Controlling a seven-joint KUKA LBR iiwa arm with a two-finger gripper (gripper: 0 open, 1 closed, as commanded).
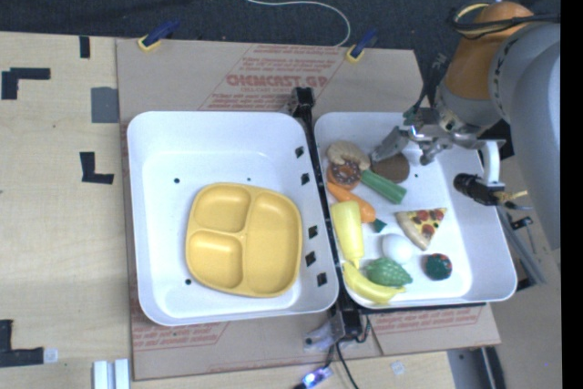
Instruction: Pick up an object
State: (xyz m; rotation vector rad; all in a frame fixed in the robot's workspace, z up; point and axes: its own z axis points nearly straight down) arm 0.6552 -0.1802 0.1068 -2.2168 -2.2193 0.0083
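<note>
While the arm (510,59) reached in from the right, the claw (408,144) hung low over the far part of the right bin (487,273); whether its fingers stood wide or narrow could not be told, and nothing was seen between them.

Camera view, items listed from the claw outward:
- Brown disc (392,168): just below the claw, nearest to it, flat, no long axis. Judged the likeliest target by nearness alone.
- Green stick (383,187): beside the disc, long axis slanting from upper left to lower right.
- Donut (345,170) and bun (345,152): left of the claw, against the bin's wall.
- Carrot (351,200): lower left, partly under other pieces.
- Corn (347,230): long axis nearly vertical in frame.
- Pizza slice (423,224): below the claw, its tip pointing down and left.
- Egg (396,247), green cluster (387,271), banana (364,285), dark ball (438,266): well below, at the near rim.
- Yellow tray (244,239): far left, alone in the left bin (155,141), apparently kept apart from the heaped toys.
</note>
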